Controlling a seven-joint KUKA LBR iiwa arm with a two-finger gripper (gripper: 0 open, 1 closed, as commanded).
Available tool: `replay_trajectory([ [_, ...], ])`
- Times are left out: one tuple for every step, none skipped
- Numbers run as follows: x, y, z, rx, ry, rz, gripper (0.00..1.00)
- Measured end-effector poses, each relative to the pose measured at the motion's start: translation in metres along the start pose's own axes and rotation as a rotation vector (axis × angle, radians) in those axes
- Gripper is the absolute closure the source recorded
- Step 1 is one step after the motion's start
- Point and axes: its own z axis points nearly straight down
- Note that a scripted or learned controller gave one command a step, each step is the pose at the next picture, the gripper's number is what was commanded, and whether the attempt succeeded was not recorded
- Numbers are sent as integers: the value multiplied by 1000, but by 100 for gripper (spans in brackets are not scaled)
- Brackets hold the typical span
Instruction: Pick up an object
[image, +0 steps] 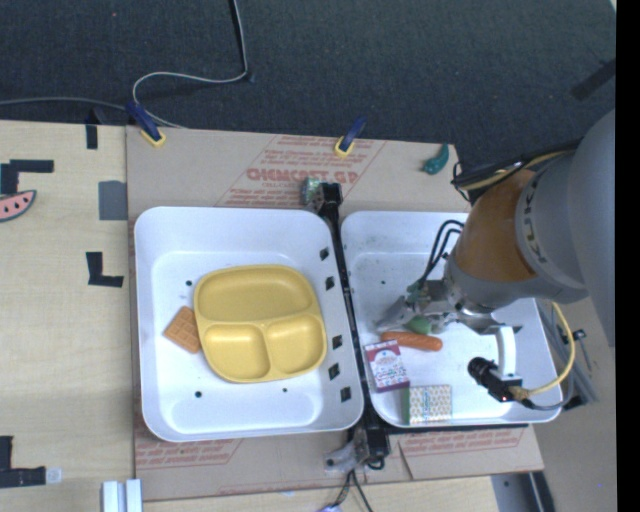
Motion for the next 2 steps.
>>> replay_trajectory([
  [-1, 0, -10, 0, -2, 1, 100],
  [49, -16, -98, 4, 2, -1, 100],
])
